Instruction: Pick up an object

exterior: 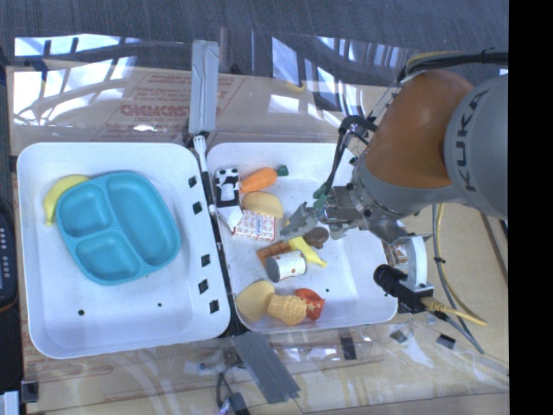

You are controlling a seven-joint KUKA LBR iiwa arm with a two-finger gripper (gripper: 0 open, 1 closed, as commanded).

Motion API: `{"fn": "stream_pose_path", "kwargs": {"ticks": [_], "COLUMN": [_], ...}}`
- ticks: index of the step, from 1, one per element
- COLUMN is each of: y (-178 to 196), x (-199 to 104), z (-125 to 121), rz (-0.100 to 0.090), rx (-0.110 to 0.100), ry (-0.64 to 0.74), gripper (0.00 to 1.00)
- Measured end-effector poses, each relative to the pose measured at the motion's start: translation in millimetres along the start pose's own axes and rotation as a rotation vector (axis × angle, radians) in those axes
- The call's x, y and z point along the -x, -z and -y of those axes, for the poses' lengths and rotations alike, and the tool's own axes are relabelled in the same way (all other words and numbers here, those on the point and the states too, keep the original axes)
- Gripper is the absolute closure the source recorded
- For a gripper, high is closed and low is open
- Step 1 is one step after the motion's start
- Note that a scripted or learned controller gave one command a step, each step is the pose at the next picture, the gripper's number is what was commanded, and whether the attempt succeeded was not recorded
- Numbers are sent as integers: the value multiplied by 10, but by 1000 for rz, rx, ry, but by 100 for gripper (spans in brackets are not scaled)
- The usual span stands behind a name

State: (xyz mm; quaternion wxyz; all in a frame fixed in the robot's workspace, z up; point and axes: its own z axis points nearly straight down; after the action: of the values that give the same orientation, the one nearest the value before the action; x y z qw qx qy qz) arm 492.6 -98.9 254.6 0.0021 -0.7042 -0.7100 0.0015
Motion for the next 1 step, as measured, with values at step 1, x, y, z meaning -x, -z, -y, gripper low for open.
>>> {"fn": "stream_pose_path", "kwargs": {"ticks": [1], "y": [-689], "x": [98], "z": [-434], "rz": [0], "rx": [-6], "ry": [-81], "gripper": [0]}}
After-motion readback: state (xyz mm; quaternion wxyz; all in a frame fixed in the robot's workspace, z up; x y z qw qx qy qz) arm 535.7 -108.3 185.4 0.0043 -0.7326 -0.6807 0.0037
